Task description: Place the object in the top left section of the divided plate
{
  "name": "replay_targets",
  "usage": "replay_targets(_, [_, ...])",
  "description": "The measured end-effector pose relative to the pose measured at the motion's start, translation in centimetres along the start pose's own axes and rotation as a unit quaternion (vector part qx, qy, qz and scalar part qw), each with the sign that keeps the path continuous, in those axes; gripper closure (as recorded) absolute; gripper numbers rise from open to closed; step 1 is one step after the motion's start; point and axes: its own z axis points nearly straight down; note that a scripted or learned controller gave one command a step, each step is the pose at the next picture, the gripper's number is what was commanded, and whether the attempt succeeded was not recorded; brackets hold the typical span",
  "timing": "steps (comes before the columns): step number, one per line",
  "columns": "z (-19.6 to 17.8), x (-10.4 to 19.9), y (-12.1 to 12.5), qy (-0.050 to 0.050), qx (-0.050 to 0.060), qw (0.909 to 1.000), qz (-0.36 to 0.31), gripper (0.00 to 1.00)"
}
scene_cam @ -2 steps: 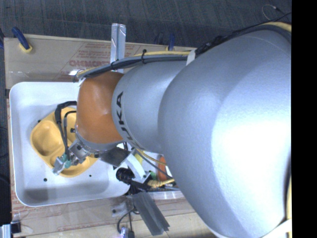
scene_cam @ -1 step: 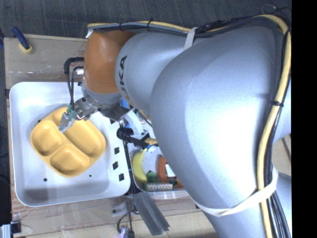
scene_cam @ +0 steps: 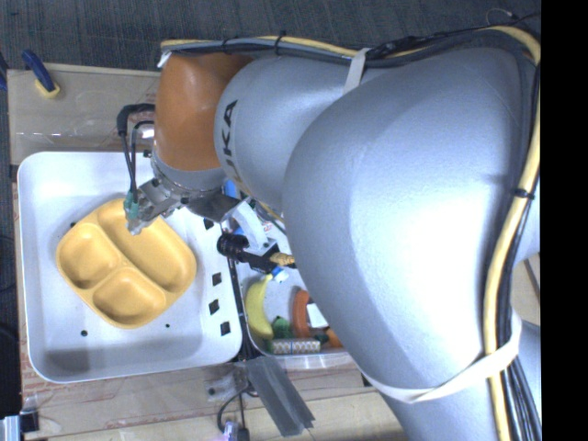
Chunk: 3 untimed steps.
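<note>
We see the claw (scene_cam: pixel 136 211) hanging over the upper edge of the yellow divided plate (scene_cam: pixel 126 263) in the left bin (scene_cam: pixel 55 356). It seems to pinch a small greenish object (scene_cam: pixel 133 213), though we cannot tell this surely.

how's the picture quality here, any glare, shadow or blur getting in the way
Camera view: the grey arm sits close to the lens, looks soft and carries a broad pale sheen, hiding most of the right bin; the left bin is bright white with a faint grey shadow in its lower left corner; the yellow divided plate is evenly lit and fairly sharp; the gripper over it is small and dark.
</note>
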Motion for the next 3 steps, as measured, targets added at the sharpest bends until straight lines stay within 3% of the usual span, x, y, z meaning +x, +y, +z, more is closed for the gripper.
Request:
replay_targets(1, [-3.1, 5.6, -3.2, 0.000, -0.002, 0.9951, -0.099, 1.00])
replay_targets(2, [-6.6, 2.2, -4.7, -0.001, -0.003, 0.9927, -0.120, 1.00])
replay_targets(3, [-5.5, 7.4, -7.9, -0.001, -0.002, 0.9946, -0.104, 1.00])
